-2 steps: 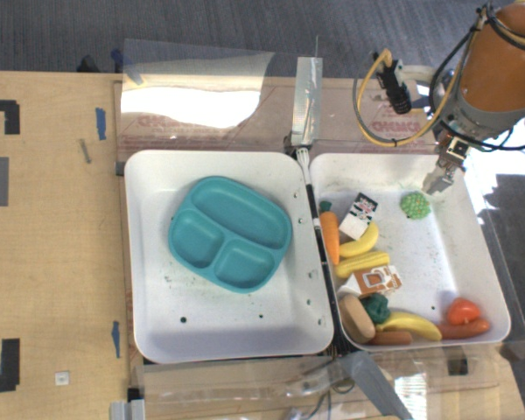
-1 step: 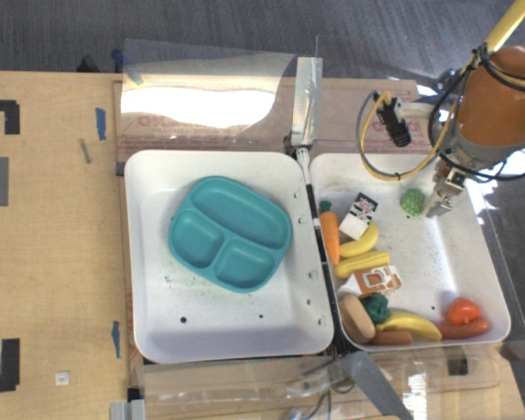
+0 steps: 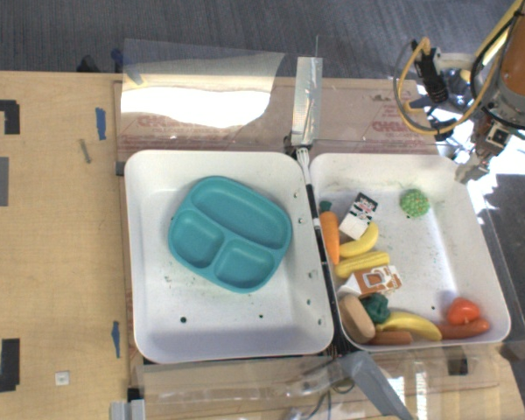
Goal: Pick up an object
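Tool [image 3: 469, 170] over right bin's [image 3: 472, 226] far right rim, grip state unclear; green ball [image 3: 414, 203] just left, below.

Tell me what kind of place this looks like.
Probably a robotics lab test bench: two white bins side by side, one with toy food like a banana, the other a teal divided plate, and a cabled gripper above.

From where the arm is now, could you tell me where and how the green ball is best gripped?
Take the green ball across its middle, coming straight down from above. It is round, so any pinch axis works, and it lies apart from the other toys with bare bin floor around it, near the right bin's far wall.
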You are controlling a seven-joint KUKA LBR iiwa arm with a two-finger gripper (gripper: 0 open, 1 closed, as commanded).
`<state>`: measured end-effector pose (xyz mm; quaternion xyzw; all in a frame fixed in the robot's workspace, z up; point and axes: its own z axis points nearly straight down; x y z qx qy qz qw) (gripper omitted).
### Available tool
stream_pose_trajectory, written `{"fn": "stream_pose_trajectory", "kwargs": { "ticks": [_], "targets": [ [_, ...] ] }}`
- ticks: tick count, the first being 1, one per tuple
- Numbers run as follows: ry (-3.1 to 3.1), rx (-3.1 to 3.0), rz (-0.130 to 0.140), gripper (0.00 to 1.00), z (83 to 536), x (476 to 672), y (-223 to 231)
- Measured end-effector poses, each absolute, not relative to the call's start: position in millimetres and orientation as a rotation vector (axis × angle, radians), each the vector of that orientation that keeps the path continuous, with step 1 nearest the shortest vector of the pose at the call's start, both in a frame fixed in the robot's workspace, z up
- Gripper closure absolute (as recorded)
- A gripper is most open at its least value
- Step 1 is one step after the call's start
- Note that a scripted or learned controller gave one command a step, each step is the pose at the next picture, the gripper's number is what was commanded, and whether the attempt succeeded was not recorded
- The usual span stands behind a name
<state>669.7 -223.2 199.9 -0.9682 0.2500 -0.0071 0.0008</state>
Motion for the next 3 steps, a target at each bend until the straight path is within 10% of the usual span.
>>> {"fn": "stream_pose_trajectory", "kwargs": {
  "ticks": [1,2,3],
  "targets": [
    [0.593,-3.081,0.008,1.0,145,564.9,-223],
    [0.587,-3.082,0.001,0.0,147,566.8,-221],
    [0.665,-3.055,-0.028,0.0,90,525.0,-214]
  ]
}}
